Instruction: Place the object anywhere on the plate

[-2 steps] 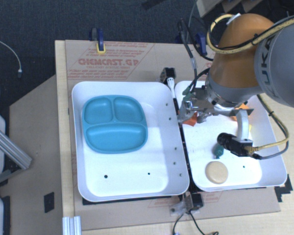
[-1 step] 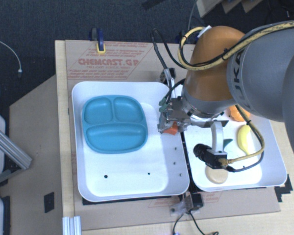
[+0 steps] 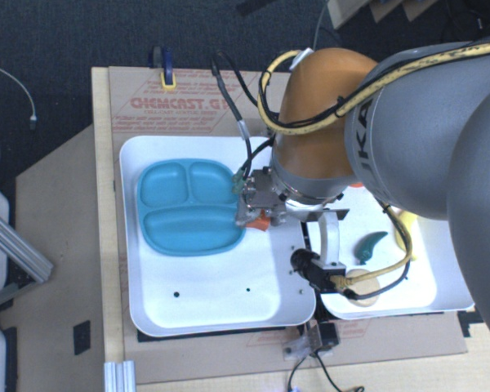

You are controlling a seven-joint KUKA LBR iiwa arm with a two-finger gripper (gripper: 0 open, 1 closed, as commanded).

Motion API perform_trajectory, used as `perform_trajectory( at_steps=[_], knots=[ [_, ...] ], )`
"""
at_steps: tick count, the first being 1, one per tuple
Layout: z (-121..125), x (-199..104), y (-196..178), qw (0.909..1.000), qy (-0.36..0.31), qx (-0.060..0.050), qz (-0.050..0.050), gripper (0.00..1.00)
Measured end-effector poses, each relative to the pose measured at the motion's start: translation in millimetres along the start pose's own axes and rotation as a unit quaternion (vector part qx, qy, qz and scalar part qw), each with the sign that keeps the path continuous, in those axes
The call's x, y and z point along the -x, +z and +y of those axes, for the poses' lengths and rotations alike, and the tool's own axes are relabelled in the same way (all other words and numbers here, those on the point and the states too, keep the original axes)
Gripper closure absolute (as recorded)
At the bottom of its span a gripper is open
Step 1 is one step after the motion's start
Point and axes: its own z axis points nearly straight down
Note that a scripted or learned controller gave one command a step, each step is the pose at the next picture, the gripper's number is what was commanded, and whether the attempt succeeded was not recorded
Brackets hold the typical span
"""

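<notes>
You can count two white bins on the desk, one blue plate with three sections, one teal curved thing, one small orange thing, and one big grey and orange robot arm.

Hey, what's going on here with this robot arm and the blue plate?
The arm reaches in over two white bins. Its gripper sits at the right edge of the blue plate in the left bin. Something small and orange shows at the gripper, but whether it is held is hard to tell. A teal object lies in the right bin.
</notes>
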Motion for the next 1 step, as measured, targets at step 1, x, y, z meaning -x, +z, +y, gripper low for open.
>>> perform_trajectory(
  at_steps=[1],
  knots=[
    [0.7, 3.1, 0.5, 1.0, 0.003, 0.0, -0.001, 0.0]
  ],
)
